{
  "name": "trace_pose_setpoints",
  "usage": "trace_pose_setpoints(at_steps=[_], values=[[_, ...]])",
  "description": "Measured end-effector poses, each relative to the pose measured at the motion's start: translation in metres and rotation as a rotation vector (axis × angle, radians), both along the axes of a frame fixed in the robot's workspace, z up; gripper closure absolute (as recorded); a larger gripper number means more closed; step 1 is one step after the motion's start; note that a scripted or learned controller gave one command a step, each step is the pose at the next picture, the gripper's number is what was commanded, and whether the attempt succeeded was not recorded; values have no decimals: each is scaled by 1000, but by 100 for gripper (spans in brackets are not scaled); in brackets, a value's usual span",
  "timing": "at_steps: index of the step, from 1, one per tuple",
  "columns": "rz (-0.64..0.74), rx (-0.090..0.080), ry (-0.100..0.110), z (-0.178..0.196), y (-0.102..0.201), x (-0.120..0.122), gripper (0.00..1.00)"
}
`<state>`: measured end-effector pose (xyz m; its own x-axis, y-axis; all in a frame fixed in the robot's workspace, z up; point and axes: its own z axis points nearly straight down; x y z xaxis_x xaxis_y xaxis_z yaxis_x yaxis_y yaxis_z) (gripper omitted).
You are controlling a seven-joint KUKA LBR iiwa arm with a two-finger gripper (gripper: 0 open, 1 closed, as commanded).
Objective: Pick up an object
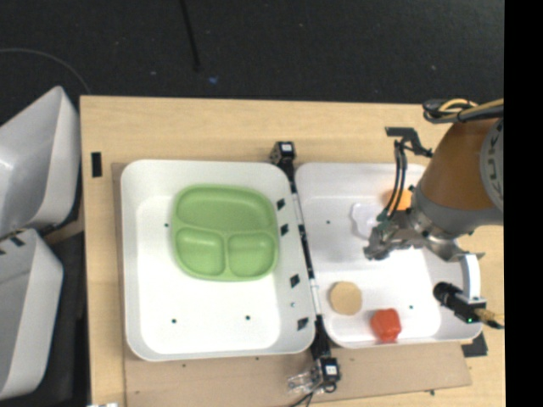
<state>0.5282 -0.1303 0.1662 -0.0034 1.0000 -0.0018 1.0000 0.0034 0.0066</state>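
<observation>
Two bins (136, 227) bear no legible writing; whether the arm's jaws are spread is unclear.

The arm (462, 181) has a wide orange band over a grey wrist section. Thin cables, black and yellowish, run along its upper side. The gripper (377, 246) is a small grey metal part, with a black piece lower down.

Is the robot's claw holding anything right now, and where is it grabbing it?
It cannot be told. The claw is low in the right bin, near a pale thing, but nothing clearly shows between its tips. The tan disc and red block lie untouched.
</observation>
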Motion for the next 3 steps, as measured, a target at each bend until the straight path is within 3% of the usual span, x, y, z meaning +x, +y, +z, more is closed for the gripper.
trace_pose_setpoints(at_steps=[1, 3], values=[[0, 0, -1, 54, -1, 2, 100], [4, 4, 5, 70, 87, -3, 100]])
